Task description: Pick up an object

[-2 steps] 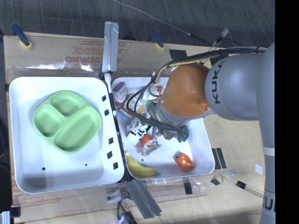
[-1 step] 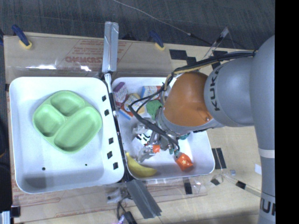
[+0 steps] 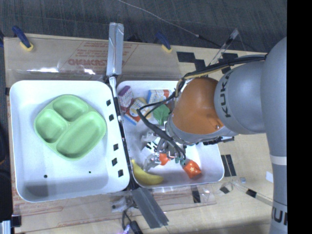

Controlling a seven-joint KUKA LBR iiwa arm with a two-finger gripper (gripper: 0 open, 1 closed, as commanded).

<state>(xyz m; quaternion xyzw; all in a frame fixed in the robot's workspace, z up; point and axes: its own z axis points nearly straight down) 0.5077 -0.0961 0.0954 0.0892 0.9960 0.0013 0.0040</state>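
Nothing is picked up yet: the gripper (image 3: 157,156) hangs low just above the banana (image 3: 145,176), beside an orange toy (image 3: 192,168), and its opening I cannot tell.

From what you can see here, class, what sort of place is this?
Most likely a robotics lab bench for grasping trials: a KUKA arm reaches over two white bins, one holding a green divided plate, the other toy food such as a banana.
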